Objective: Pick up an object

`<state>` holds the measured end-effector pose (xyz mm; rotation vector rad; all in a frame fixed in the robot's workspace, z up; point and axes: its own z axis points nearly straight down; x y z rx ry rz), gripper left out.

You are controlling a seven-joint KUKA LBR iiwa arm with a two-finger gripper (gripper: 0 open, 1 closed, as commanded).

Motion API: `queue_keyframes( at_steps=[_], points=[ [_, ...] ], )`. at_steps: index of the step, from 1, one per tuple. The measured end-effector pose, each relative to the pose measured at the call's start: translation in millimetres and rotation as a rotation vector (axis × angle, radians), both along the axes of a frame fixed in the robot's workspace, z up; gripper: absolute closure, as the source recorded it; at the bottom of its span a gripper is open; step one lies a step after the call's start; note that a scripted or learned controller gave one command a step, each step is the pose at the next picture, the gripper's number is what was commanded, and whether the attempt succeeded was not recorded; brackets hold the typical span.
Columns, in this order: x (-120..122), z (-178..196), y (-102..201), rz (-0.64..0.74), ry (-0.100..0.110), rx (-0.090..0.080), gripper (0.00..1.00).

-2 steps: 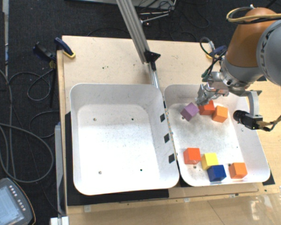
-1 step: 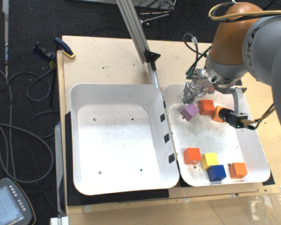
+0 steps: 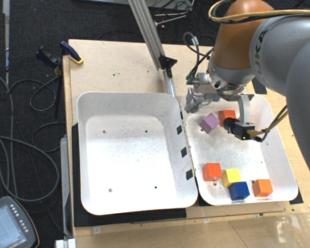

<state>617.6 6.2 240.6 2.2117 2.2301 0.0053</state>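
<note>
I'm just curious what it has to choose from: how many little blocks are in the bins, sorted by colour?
Orange: 3, one beside the yellow, one at the bin's near corner, one partly hidden by the arm
Yellow: 1
Blue: 1
Purple: 1
Total: 6, all in the right bin
</note>
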Motion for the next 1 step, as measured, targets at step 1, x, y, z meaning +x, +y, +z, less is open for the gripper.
queue_keyframes(
  at_steps=[1],
  points=[
    [0.6, 6.7, 53.0, 0.000, 0.001, 0.000, 1.00]
  ],
)
